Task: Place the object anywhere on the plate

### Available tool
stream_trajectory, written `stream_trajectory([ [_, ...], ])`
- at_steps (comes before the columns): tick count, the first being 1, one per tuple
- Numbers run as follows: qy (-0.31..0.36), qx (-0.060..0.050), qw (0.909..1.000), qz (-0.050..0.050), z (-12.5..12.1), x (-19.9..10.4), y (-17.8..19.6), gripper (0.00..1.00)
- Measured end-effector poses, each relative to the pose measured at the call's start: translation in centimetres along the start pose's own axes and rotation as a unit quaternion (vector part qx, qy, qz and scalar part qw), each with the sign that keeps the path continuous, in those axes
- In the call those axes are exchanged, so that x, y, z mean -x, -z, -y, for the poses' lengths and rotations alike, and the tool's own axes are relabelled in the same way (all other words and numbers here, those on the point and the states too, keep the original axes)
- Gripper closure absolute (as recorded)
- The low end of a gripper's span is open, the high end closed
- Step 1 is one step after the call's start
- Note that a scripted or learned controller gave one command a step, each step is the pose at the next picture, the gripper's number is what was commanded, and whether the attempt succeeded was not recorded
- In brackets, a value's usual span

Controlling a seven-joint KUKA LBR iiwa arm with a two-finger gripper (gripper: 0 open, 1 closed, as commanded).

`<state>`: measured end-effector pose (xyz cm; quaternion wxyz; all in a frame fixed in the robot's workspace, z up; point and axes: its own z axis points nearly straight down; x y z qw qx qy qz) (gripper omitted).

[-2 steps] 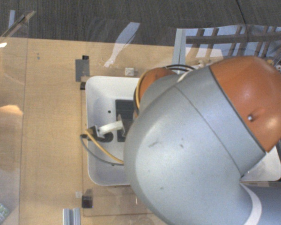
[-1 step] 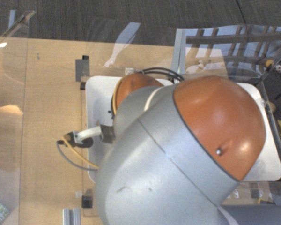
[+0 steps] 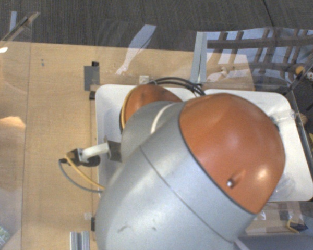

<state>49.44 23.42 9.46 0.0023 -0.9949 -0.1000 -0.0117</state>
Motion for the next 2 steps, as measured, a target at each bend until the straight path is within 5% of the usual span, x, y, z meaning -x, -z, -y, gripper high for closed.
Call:
stream_trajectory([
  [2,0.055,0.000,0.9985,0.002,0.11,0.12,-0.05,1.00],
])
